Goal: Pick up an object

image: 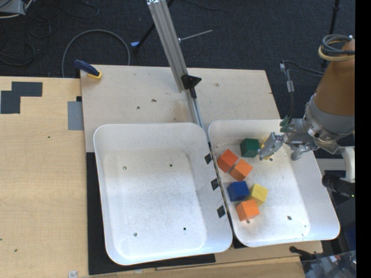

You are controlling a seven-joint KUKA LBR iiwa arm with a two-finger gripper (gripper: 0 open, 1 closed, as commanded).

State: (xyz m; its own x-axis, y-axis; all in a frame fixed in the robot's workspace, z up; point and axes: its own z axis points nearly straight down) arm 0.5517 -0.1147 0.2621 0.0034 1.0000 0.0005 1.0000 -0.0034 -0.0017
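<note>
Grey arm with orange band (339, 86) coming in at the frame's right edge, wrist bent leftward at mid-height, gripper (271, 145) pointing left and slightly down

arm (339, 91) gets chopped off at the right edge, and a yellow block (269, 139) is half hidden behind the gripper (271, 147).
</note>
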